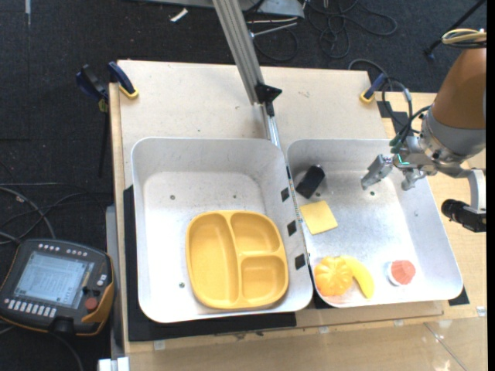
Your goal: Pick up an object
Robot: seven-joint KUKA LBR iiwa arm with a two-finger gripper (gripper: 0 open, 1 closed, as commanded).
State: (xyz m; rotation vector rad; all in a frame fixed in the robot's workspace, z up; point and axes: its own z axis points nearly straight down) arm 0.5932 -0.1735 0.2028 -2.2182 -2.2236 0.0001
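Two white bins sit side by side on the bench; nearest the camera, in the left bin (155,168), a yellow divided plate (236,259) lies flat, far to the left of the jaws and well nearer the viewer; along the near edge of the right bin (433,230), an orange fruit-shaped toy (334,275) touches a small yellow banana-shaped piece (362,278), both below and left of the jaws, and a red and white round piece (401,271) lies almost straight below them, well apart; farther in, a flat yellow square (319,217) rests near the wall between the bins, left of the jaws and a little nearer the viewer; a small black block (310,181) lies just beyond it, level with the jaws and to their left; the gripper (394,172) hangs over the far right part of the right bin, its two grey fingers spread apart with bare bin floor visible between them, gripping nothing; behind it the grey arm with its orange band (464,79) enters from the right; a slanted metal pole (241,41) rises beyond the bins; a teach pendant (54,284) lies off the bench at the lower left.
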